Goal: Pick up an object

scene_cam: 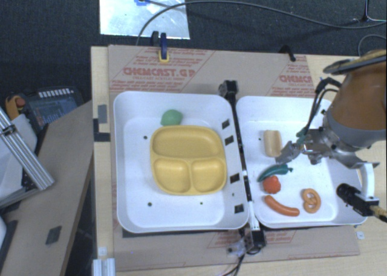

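The right bin (290, 109) holds several toy foods. A tan bread-like block (272, 143) lies near its left wall. Below it sit a dark green pod-shaped piece (273, 173), a red tomato (271, 185), an orange sausage (282, 206) and a pretzel (311, 200). My gripper (289, 152) hangs over the middle of this bin, just right of the tan block and above the green piece. Nothing is visibly held in it.
The left bin (130, 148) carries a yellow divided plate (186, 159) with a green lump (172, 117) behind it. A black divider with clips (237, 148) runs between the bins. The arm's orange band (361, 102) looms over the right bin's right side.
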`<control>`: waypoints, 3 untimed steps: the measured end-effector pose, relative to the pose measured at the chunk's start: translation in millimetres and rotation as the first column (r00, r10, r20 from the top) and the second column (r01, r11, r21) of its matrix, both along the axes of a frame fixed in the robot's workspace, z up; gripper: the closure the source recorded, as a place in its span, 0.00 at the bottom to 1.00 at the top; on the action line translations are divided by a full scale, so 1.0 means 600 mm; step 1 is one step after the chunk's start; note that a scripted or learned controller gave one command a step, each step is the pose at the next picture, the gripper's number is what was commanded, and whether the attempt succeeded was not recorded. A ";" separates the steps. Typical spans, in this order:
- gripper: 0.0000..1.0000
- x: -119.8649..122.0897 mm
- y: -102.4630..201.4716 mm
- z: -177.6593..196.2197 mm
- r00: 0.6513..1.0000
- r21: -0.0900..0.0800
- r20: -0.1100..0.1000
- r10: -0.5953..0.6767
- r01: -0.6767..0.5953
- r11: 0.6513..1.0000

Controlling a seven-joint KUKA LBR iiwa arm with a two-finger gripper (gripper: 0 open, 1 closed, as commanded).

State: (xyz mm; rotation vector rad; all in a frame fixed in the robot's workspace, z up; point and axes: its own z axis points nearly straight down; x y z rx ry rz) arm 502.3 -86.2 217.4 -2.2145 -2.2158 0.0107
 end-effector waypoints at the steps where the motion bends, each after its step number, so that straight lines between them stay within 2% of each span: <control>1: 0.00 0.004 0.000 0.010 1.000 -0.001 0.013 0.003 -0.003 1.000; 2: 0.00 0.001 -0.002 -0.095 1.000 -0.001 0.008 0.001 -0.001 1.000; 3: 0.00 0.015 -0.007 -0.189 1.000 0.000 0.008 0.001 -0.001 1.000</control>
